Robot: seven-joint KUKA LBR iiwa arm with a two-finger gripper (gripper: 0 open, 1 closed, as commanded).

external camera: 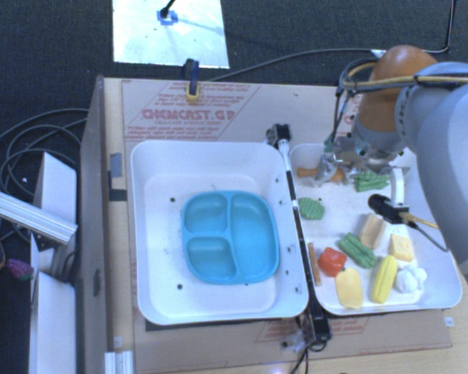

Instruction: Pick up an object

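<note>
Over at the right bin (337, 223), the gripper (330, 167) is down low in the far left corner, with the grey arm (444, 131) coming in from the right and its orange band bulging above the wrist. Right under the gripper lies the orange piece (306, 173). It is small, flat-looking and bright orange, drawn out sideways, so that one end pokes out left of the gripper, near the bin's left wall, and a bit more shows on the gripper's right. From here I can't tell how far the gripper is open, or whether it has hold of the orange piece or just sits over it.

Just right of the gripper is a lumpy green piece (370, 181). Nearer along the left wall sits a round green disc (312, 208) with a dimpled top. The rest is crowded into the near half of the bin:

- a tan block (372, 230)
- a yellow block (402, 248)
- a dark green pod (357, 249) lying at a slant
- a red lump (331, 262)
- a thin brownish stick (312, 263) by the wall
- a lemon (349, 288)
- a yellow corn cob (384, 279)
- a white lump (409, 279)

The left bin (160, 209) has a blue plate (230, 236) with three compartments lying flat in its middle.
</note>
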